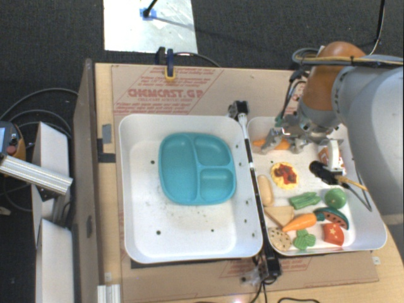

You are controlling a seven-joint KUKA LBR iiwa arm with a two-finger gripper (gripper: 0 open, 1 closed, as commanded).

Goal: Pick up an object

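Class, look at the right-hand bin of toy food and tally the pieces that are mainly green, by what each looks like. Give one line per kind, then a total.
Round green ball: 1
Long green pod: 1
Small leafy green piece: 1
Total: 3
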